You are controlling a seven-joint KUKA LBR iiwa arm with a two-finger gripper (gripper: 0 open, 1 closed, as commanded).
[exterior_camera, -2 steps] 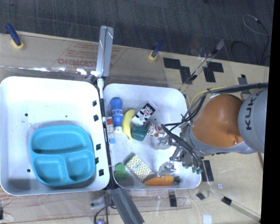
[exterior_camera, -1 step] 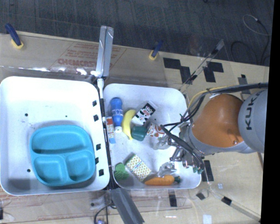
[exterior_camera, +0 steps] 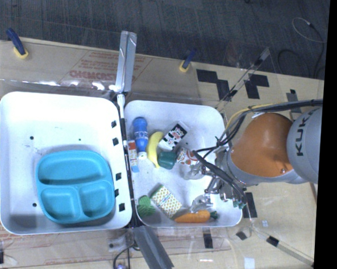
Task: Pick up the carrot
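Camera view, from above at a slant. Two shallow white bins are sitting side by side on the table [exterior_camera: 59,59]. The left bin [exterior_camera: 21,116] is carrying a blue divided tray [exterior_camera: 74,187], which is lying flat towards the near wall. The right bin [exterior_camera: 209,119] is holding a loose scatter of small goods: a blue bottle [exterior_camera: 139,136] lying lengthwise along the dividing wall, a yellow banana [exterior_camera: 153,148] just beside it, a black-and-white carton [exterior_camera: 173,136], a teal cup [exterior_camera: 166,158], a patterned packet [exterior_camera: 165,200] and a green item [exterior_camera: 145,205] near the front-left corner.

The carrot [exterior_camera: 192,217] is lying flat along the near wall of the right bin, towards its right corner, with its long axis roughly parallel to that wall. This position is leaving little room on the wall side, so an approach from above would probably suit it best.

The arm [exterior_camera: 264,145] is reaching in from the right, its orange band bulking over the bin's right edge and its wrist pointing down and to the left. The gripper [exterior_camera: 201,202] is hanging just above and beside the carrot's thicker end, partly hidden by cabling. Whether the jaws are parted or closed cannot be told, and nothing is visibly sitting between them; the carrot appears to be resting on the bin floor, not yet lifted.
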